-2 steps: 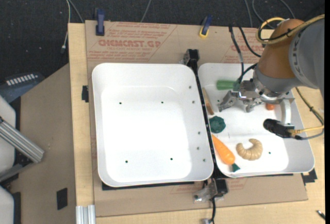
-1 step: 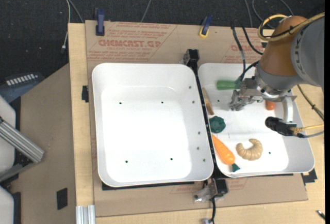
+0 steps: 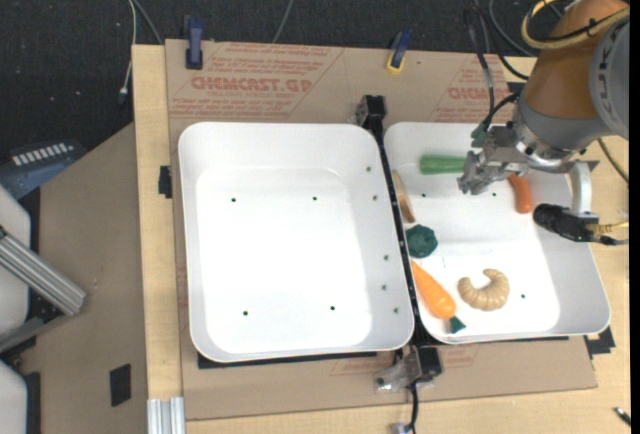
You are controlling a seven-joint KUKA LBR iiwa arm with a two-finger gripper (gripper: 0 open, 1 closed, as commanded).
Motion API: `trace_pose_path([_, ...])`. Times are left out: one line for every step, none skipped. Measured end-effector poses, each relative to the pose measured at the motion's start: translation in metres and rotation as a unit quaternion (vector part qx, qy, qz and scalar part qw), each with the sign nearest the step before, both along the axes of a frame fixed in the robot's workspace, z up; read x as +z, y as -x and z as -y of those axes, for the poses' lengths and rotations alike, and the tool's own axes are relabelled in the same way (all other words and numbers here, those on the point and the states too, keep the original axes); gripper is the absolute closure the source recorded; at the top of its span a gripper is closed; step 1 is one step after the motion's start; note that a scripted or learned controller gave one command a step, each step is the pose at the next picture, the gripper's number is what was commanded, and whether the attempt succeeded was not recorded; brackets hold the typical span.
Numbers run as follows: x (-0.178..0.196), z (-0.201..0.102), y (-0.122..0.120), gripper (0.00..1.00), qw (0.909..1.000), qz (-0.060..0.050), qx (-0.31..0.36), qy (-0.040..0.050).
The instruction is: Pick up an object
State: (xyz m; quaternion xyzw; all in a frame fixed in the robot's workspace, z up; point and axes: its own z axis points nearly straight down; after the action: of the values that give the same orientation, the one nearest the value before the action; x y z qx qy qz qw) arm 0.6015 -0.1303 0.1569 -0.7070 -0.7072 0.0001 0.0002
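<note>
- Carrot (image 3: 432, 290) sits nearest the camera in the right bin (image 3: 570, 317), against the bin's left wall. Long axis diagonal: narrow orange end up-left, green top down-right.
- Croissant (image 3: 485, 290) just right of the carrot, apart from it, curled with the open side facing down.
- Green ball (image 3: 421, 241) just above the carrot's narrow end, near the divider between the bins.
- Left bin (image 3: 280, 242) has nothing for the arm; it lies well away from the claw.
- Claw (image 3: 478, 174) is further back, over the upper part of the right bin, hanging from the grey arm (image 3: 570, 72) with the orange band.
- Claw state: can't tell, the fingertips are too dark and too small to read. Nothing clearly held.
- Green stick (image 3: 440, 163) is the closest thing: lies just left of the claw, its right end touching or running under the claw body. Long axis roughly horizontal, pointing left toward the divider.
- Orange stick (image 3: 521, 194) just right and slightly below the claw, long axis near vertical, slightly tilted.
- Judgement: the green stick looks like the likely target. The grasp turns on a small shift left so the fingers straddle it across its short width.
- Risk: clipping its end and just nudging it along.
</note>
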Motion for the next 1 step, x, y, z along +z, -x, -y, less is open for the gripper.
trace_pose_path([0.0563,0.0051,0.0053,1.0,1.0,0.0,0.0,0.0002])
